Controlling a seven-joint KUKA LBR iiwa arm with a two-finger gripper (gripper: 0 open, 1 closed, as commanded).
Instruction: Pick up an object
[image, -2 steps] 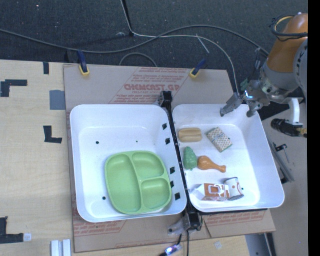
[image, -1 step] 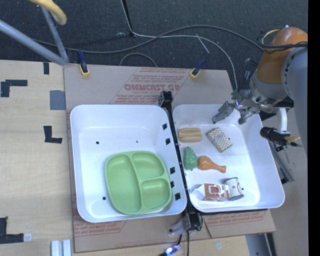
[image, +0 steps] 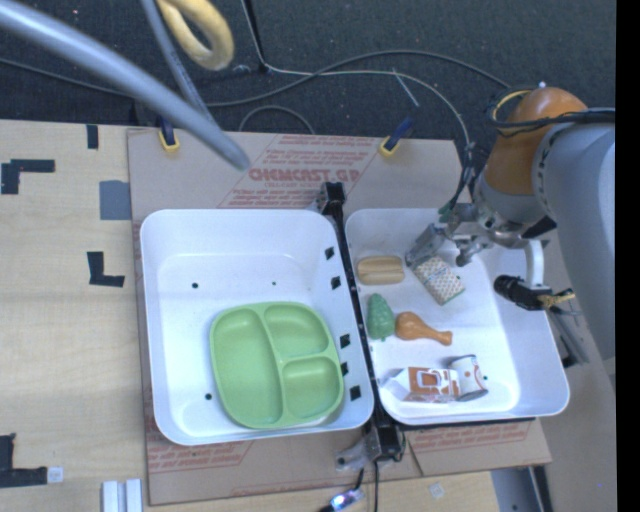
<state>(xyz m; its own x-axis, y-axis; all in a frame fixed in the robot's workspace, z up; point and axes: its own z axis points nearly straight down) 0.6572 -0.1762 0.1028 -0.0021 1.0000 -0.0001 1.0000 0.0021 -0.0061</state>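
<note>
My gripper (image: 444, 250) hangs over the back of the right bin (image: 530, 345), its two dark fingers spread apart. A speckled beige block (image: 440, 281) lies tilted just below the fingertips, apparently on the bin floor and not clamped. To its left rests a tan bread roll (image: 380, 269). Nearer the front are a green leafy toy (image: 380, 316) and an orange drumstick (image: 422, 327). A crumpled white and orange packet (image: 440, 381) lies by the front wall.
The left bin (image: 180, 250) holds a green divided plate (image: 280, 362). A black divider (image: 345, 300) runs between the bins. Cables and a grey pole (image: 120, 65) cross the back of the bench.
</note>
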